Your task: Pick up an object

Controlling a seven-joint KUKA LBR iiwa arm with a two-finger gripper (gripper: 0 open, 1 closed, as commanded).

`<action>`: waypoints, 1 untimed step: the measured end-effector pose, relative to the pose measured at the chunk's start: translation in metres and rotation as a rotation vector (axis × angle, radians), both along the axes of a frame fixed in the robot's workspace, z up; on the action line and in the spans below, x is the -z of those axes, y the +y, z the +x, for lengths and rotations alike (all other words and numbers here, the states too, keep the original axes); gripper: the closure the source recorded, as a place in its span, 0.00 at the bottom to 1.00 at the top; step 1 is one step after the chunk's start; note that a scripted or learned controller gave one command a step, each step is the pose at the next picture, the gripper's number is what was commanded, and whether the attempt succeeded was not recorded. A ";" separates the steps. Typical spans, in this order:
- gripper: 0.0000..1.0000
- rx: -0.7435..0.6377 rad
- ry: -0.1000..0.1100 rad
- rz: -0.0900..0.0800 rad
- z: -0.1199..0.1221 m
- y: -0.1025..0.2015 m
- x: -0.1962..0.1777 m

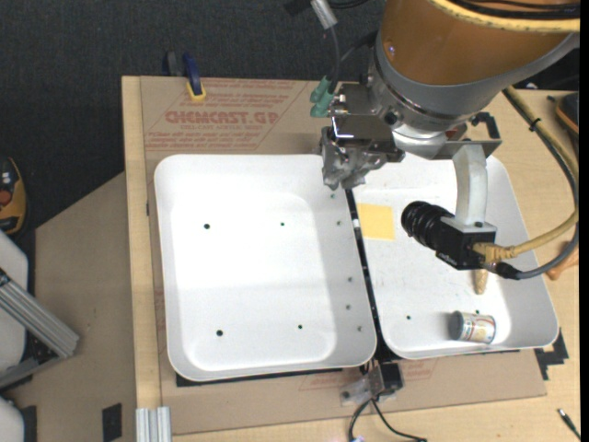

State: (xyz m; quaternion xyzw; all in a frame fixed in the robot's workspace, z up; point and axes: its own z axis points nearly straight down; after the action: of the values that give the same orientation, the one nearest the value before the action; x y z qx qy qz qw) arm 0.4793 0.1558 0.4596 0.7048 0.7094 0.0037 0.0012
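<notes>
overhead view of the desk with two white bins side by side. the left bin [248,265] carries nothing but small dark dots; the right bin [525,311] holds a flat yellow square [375,221] near its upper left corner and a small metallic cylinder [474,327] lying on its side near the front rim. the gripper [345,171] hangs low over the ridge between the bins, at their far end, just beside the yellow square; nothing is seen between its tips, and whether it is spread or closed cannot be told at this size. judged step: the approach, before any grasp. the next move calls for shifting toward the square or the cylinder, descending and closing; the flat square would be hard to pinch, the cylinder may roll. a black camera unit [444,233] on a white bracket hides part of the right bin's floor, and the arm's orange band [460,17] is cut off by the top edge
</notes>
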 end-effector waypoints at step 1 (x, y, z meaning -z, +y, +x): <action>1.00 0.002 0.020 -0.007 -0.002 0.040 0.158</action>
State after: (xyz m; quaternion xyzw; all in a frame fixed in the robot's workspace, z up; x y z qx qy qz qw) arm 0.4774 0.1955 0.3013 0.7057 0.7085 -0.0058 -0.0033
